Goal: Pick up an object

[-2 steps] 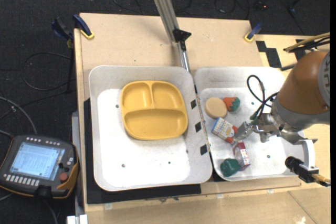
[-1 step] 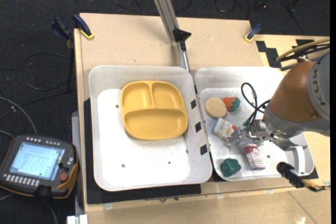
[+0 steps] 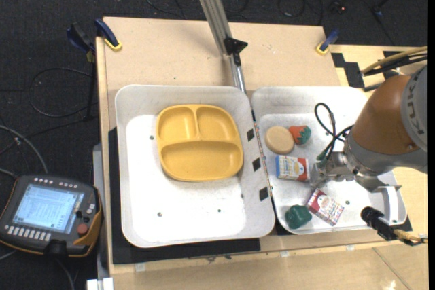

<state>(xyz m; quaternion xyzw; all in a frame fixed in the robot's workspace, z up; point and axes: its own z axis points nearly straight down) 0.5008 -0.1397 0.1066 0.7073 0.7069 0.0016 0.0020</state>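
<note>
The claw (image 3: 325, 170) sits low in the right bin (image 3: 353, 102), between the small carton (image 3: 291, 167) and the red-and-white packet (image 3: 325, 207); whether it is wide or narrow cannot be told. The carton is probably light and fairly stiff: take it across its flat sides. The packet looks thin and may slip. The round tan piece (image 3: 279, 139) and the green item (image 3: 297, 216) lie near, so room is tight. The bin's left rim is close. The left bin (image 3: 136, 207) bears a yellow tray (image 3: 200, 142).
</note>
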